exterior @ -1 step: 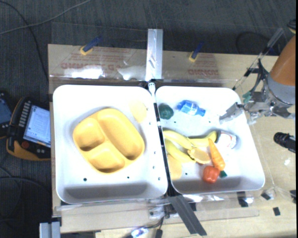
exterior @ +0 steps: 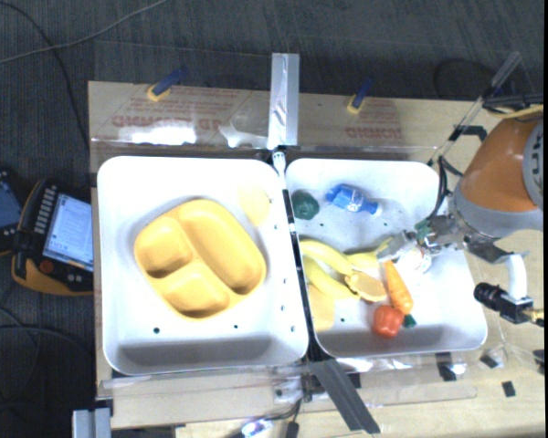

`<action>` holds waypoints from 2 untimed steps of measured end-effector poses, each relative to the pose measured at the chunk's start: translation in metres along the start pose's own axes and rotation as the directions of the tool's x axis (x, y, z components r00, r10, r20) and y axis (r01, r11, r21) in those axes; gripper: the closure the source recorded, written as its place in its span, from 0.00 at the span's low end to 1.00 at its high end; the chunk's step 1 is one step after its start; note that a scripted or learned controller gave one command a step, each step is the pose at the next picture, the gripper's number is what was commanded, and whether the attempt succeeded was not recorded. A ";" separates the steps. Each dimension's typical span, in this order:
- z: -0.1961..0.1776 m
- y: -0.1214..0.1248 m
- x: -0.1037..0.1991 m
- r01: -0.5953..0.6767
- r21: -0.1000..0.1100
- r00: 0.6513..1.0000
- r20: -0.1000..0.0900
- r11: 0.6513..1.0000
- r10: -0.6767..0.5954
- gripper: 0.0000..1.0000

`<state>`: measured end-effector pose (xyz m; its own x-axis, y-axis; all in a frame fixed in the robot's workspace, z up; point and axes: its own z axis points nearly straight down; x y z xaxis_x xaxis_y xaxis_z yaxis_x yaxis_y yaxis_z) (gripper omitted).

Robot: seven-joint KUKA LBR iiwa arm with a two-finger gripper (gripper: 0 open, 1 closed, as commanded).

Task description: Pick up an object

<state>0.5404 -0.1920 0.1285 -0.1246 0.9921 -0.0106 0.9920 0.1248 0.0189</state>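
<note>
The right bin point(exterior: 457, 331) holds several toy items: a yellow banana point(exterior: 321, 258), a lemon slice point(exterior: 366, 285), an orange carrot point(exterior: 397, 286), a red fruit with a green stem point(exterior: 389, 319), a blue object point(exterior: 351, 198) and a dark green ball point(exterior: 304, 205). My gripper point(exterior: 413, 250) hangs low in this bin, just above the carrot's upper end and to the right of the banana's tip. Nothing is visibly held in it. The arm's orange band point(exterior: 502, 167) is over the bin's right rim.
The left bin point(exterior: 119, 336) holds a yellow divided plate point(exterior: 198, 256). A metal divider point(exterior: 284, 99) stands behind the seam between the bins. A handheld screen device point(exterior: 55, 240) lies off the bench at the left.
</note>
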 end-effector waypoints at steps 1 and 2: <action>0.011 -0.011 0.002 0.041 -0.034 0.999 0.023 0.999 -0.040 0.00; 0.013 -0.017 0.030 0.141 -0.046 0.989 0.044 0.989 -0.139 0.00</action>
<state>0.5197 -0.1641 0.1144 -0.2603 0.9638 -0.0572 0.9626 0.2636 0.0627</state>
